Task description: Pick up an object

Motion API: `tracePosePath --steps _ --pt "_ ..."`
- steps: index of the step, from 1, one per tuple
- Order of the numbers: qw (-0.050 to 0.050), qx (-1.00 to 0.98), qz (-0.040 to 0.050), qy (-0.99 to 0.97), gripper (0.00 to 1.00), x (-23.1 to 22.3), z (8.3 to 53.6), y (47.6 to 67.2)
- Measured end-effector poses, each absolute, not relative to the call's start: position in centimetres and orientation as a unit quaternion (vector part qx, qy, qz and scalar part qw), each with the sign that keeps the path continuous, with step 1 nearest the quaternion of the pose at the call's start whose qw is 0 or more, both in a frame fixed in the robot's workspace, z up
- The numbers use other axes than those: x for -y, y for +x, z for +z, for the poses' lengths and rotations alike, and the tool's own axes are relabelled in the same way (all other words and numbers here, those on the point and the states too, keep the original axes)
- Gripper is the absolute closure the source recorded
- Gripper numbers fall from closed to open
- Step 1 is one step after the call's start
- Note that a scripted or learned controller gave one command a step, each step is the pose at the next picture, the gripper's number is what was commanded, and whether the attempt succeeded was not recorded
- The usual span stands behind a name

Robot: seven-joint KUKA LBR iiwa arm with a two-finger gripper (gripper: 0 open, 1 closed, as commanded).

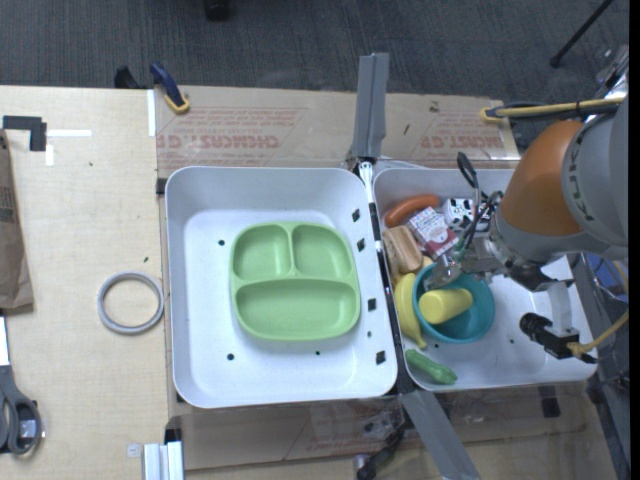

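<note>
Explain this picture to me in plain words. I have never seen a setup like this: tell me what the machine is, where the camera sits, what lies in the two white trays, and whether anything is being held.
The camera is fixed above a workbench and looks down at a slant. The grey machine with the orange band on the right is a robot arm; at its tip is a two-finger gripper, which reaches down into the right bin.

The left bin holds a green divided plate. The right bin is crowded: a blue bowl with a yellow cup lying in it, a banana, a green vegetable-like piece, an orange-red sausage shape, a brown block and a small printed packet.

The gripper sits low among these things, just above the bowl's rim. The view is too cluttered to tell whether it holds anything.

On the bench to the left lies a grey ring.
</note>
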State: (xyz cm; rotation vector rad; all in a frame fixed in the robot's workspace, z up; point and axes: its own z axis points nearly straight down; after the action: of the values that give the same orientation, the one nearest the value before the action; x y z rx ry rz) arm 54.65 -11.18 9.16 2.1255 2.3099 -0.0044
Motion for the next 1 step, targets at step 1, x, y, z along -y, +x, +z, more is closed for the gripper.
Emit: tracePosePath --steps 1 --pt "0.011 -0.733 -0.0071 0.68 1.0 12.5 10.34 54.63"
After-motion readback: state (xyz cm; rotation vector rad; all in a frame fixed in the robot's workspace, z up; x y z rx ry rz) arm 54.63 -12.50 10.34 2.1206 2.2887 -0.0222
